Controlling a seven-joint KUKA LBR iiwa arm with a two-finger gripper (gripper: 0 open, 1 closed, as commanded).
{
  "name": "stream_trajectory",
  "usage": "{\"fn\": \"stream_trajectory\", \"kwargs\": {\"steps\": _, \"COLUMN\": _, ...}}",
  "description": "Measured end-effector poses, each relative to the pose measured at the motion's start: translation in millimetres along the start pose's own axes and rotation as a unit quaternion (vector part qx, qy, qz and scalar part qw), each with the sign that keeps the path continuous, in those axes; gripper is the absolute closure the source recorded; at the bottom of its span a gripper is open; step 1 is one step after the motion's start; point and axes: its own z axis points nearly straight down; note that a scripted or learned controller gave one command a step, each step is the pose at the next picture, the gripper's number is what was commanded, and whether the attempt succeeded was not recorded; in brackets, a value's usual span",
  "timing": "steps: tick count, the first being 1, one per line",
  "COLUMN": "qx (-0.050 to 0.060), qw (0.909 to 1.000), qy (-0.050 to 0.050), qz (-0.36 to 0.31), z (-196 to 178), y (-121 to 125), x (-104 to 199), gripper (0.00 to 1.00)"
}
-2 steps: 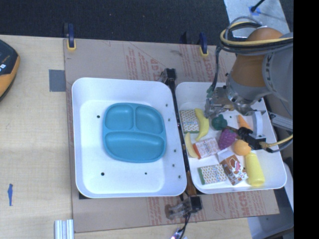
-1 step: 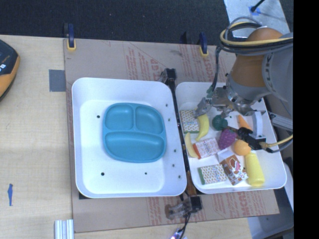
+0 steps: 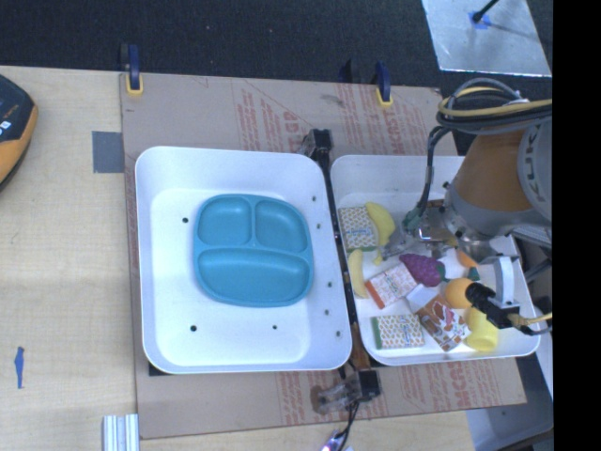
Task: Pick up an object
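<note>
The left shallow white plastic bin (image 3: 164, 341) holds a blue three-compartment plastic tray (image 3: 253, 250) at its middle. Just right of this bin, touching along their shared edge, sits the second white bin (image 3: 349, 169) — crowded with small things. The grey arm with its orange band (image 3: 488, 172) hangs over that bin's far right part, and the gripper (image 3: 420, 236) sits low among the clutter; whether it is spread or closed cannot be told. Beside it lie a yellow banana-shaped toy (image 3: 380, 220), a purple rounded toy (image 3: 423, 270), a small white-and-red packet (image 3: 392, 283) and an orange ball (image 3: 457, 292) — all well right of the blue tray.
</note>
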Motion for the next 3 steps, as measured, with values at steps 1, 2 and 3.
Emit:
{"fn": "stream_trajectory", "kwargs": {"steps": 1, "qx": 0.001, "qw": 1.0, "qy": 0.0, "qz": 0.0, "z": 12, "y": 36, "x": 23, "gripper": 0.0}}
{"fn": "stream_trajectory", "kwargs": {"steps": 2, "qx": 0.0, "qw": 1.0, "qy": 0.0, "qz": 0.001, "z": 7, "y": 101, "x": -17, "gripper": 0.0}}
{"fn": "stream_trajectory", "kwargs": {"steps": 3, "qx": 0.007, "qw": 1.0, "qy": 0.002, "qz": 0.002, "z": 13, "y": 32, "x": -8, "gripper": 0.0}}
